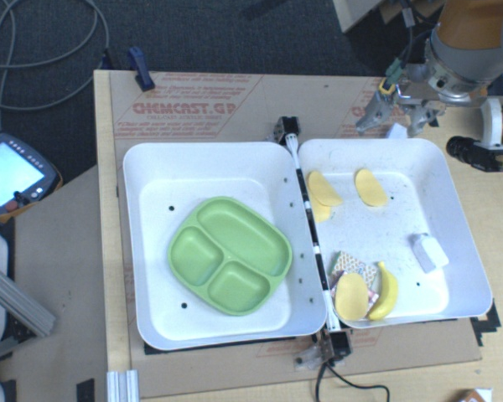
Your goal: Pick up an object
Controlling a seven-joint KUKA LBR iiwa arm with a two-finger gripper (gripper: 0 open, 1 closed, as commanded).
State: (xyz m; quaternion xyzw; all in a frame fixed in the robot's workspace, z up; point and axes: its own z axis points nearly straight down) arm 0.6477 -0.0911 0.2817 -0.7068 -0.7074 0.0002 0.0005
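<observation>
My gripper [396, 117] hangs above the far rim of the right bin [461, 216], open with nothing between its fingers [369, 117]. In that bin lie two flat yellow pieces [323, 193] [370, 188] near the back. A small grey-white block [427, 252] rests at the right. A banana [386, 293], a round yellow piece [350, 298] and a small patterned packet [355, 266] crowd the front left corner. All these objects sit well in front of and below the gripper.
The left bin [147, 182] holds a green divided plate [229, 255]. A black clip [287, 128] joins the bins at the back. A blue clamp [139, 68] sits on the board's far left edge, and a lit screen [10, 174] stands off the bench at the left.
</observation>
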